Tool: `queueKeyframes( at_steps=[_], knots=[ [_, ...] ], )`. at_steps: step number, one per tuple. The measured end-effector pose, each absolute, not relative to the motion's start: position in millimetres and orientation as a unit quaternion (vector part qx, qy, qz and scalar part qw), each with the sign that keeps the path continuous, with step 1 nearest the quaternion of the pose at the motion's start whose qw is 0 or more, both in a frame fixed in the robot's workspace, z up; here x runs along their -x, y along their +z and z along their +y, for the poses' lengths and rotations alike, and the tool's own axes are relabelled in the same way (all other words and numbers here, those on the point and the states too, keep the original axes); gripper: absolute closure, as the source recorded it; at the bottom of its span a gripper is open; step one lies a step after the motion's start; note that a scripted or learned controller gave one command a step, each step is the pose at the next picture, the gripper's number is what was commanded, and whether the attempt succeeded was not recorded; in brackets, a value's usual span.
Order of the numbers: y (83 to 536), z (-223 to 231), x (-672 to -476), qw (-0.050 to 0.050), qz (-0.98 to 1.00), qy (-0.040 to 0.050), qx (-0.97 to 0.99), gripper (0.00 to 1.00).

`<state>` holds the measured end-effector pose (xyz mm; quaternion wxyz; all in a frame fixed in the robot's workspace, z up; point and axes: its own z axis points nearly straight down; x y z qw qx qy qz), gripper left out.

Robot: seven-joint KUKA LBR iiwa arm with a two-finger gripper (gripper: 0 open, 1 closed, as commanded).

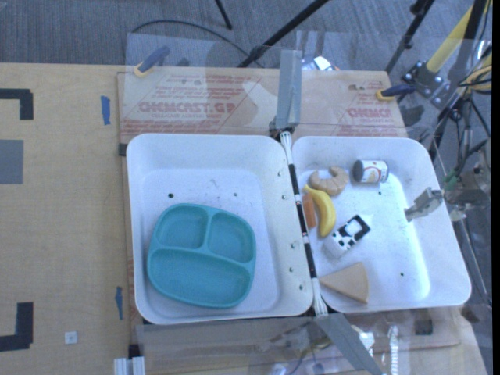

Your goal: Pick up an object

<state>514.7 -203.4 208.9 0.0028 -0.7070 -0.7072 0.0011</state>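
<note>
while fingers (423, 204) sit unreadable over right bin (406, 287), board (187, 106) reads "chemcast gp".

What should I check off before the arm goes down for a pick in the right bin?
1. Targets present: banana, can, cow toy and wedge in the right bin: ok.
2. Gripper over the right bin: ok.
3. Gripper above a target: not ok, bare floor under it.
4. Banana free of neighbours: not ok, carrot alongside.
5. Can isolated: ok.
6. Finger opening: cannot tell.
</note>
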Motion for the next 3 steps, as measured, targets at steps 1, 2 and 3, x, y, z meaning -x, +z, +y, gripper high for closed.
queueKeyframes(
  at_steps=[1, 2, 3],
  knots=[
    [125, -136, -545.1, -0.001, -0.784, -0.0008, 0.621, 0.00],
    [114, -119, -563.7, -0.011, -0.789, -0.0065, 0.615, 0.00],
    [86, -120, -607.5, -0.004, -0.820, -0.0018, 0.573, 0.00]
  ],
)
